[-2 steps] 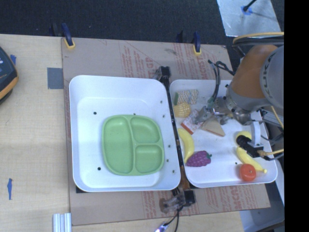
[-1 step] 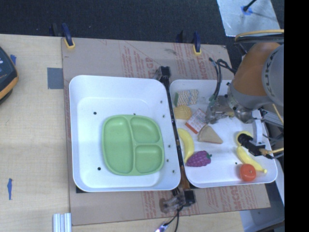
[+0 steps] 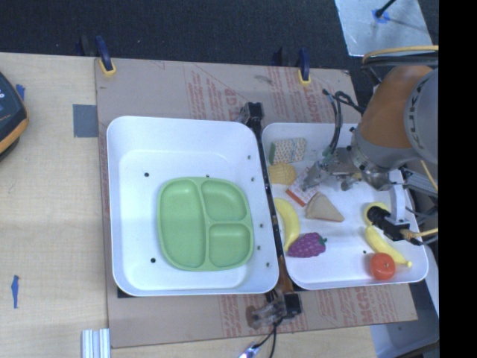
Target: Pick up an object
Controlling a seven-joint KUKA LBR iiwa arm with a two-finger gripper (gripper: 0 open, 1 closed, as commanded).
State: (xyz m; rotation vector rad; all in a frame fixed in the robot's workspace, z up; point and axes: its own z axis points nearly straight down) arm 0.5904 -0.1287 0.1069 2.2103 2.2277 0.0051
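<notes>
A robotics lab — clamped cardboard [image 3: 223,88] on a bench [image 3: 45,222], two white bins [image 3: 123,200], toy food, cables.

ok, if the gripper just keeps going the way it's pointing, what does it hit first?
Hedged, since depth is unclear: the gripper points left and down into the right bin. First in line looks like the tan wedge or the small red-and-white piece beside it, otherwise the bin floor.

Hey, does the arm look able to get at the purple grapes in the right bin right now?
Probably yes. The purple grapes lie uncovered in the right bin, with open floor on their right side; only the banana crowds them on the left.
</notes>
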